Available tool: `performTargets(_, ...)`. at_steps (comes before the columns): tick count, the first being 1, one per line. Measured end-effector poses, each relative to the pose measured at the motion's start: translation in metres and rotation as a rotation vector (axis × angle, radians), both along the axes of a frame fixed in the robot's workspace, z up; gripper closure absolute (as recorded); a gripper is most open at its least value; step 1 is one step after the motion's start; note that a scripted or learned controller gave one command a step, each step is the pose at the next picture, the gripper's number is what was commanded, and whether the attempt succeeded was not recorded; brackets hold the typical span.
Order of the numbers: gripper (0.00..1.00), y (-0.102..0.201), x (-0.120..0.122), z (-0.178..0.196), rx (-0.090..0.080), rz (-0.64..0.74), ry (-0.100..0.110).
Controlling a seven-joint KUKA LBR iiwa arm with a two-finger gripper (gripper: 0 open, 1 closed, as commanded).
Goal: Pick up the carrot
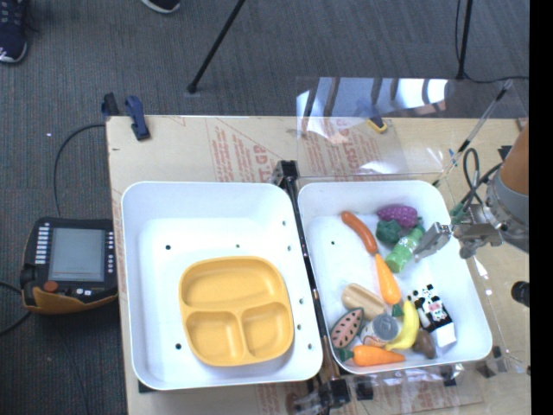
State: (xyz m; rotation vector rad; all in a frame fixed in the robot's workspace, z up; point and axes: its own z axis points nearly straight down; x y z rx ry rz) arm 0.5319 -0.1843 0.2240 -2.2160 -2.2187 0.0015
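- The left bin (pixel 143 232) holds one thing: a yellow divided plate (pixel 235 309) with three compartments, lying flat toward the bin's near side
- The right bin (pixel 324 201) holds a heap of toy food, most of it in the middle and along the near edge
- At the far side of that bin lie a reddish sausage (pixel 359 232), a purple bunch of grapes (pixel 397 214), a dark green leafy piece (pixel 388 230) and a light green bottle-shaped piece (pixel 403 252)
- Near the front lie a tan bread roll (pixel 363 298), a watermelon slice (pixel 346 328), a grey round can (pixel 384 328), a yellow banana (pixel 407 325) and a black-and-white carton (pixel 431 310)
- The carrot (pixel 387 279) lies in the middle of the right bin, between the green bottle-shaped piece and the bread roll, just beside the roll
- Its long axis runs from far to near with a slight slant, the far end leaning toward the left bin; I cannot tell for sure which end is the tip
- A second orange piece (pixel 378 355) lies crosswise along the near edge, below the can and the banana
- The gripper (pixel 435 236) reaches in from the right, over the bin's far right part, its tip touching or just beside the green bottle-shaped piece and apart from the carrot
- Whether the claw is released or clenched cannot be told from this view; nothing can be seen between its fingers
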Motion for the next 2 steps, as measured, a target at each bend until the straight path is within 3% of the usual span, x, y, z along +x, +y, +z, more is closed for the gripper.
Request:
performTargets(1, 0.0, 0.005, 0.009, -0.131, 0.005, 0.259, 0.006)
performTargets(2, 1.0, 0.002, 0.011, -0.119, 0.004, 0.248, 0.0)
